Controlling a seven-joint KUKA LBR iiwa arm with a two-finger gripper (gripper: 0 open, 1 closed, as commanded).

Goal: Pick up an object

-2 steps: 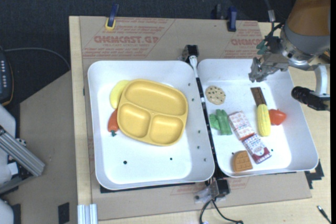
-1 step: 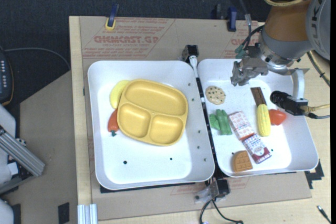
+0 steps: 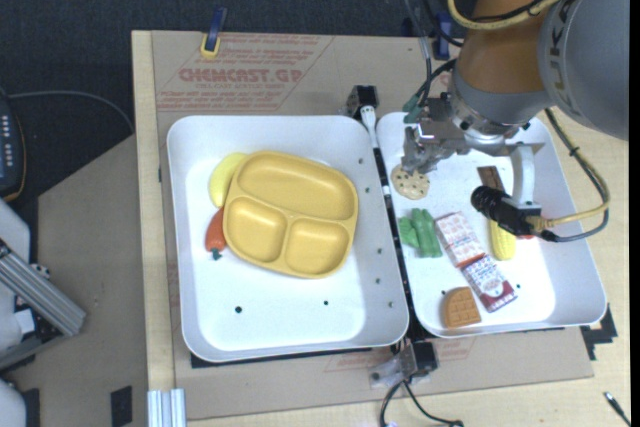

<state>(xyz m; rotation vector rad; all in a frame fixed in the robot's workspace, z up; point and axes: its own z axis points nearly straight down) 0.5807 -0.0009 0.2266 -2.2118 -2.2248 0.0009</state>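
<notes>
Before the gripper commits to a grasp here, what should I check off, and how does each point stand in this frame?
1. Gripper above the right bin: ok.
2. Target under it: the round cookie sits just below; ok.
3. Cookie between the fingers: cannot tell.
4. Room around the cookie: the green item lies apart from it, but the bin's left wall is near; ok, marginal.
5. Nothing carried already: cannot tell.

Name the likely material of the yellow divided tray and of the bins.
Yellow divided tray: likely moulded plastic, smooth with a soft sheen on its rounded compartment edges. White bins: probably thin formed plastic, matte white with rounded rims, though the look leaves it open.
</notes>
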